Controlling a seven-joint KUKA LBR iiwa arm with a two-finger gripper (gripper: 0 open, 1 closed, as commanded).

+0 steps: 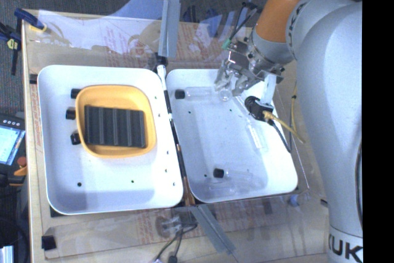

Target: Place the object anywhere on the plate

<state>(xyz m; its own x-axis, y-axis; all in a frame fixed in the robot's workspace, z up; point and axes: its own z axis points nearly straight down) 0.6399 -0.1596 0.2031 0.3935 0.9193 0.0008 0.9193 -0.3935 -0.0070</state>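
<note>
A yellow plate (115, 121) with a dark ridged centre lies in the left bin (61, 188). In the right bin (209, 138) a clear tube-like object with a black cap (192, 94) lies near the far left corner. A second clear object with a black cap (225, 174) rests near the front edge. A third clear piece (256, 135) lies toward the right side. My gripper (226, 85) hangs low over the far edge of the right bin, just right of the first clear object. Nothing can be seen held in it.
The grey arm with its orange band (280, 6) fills the right side above the right bin. A black cable with a yellow tip (265, 113) dangles from the wrist over the bin. A metal divider (167, 28) stands behind the two bins.
</note>
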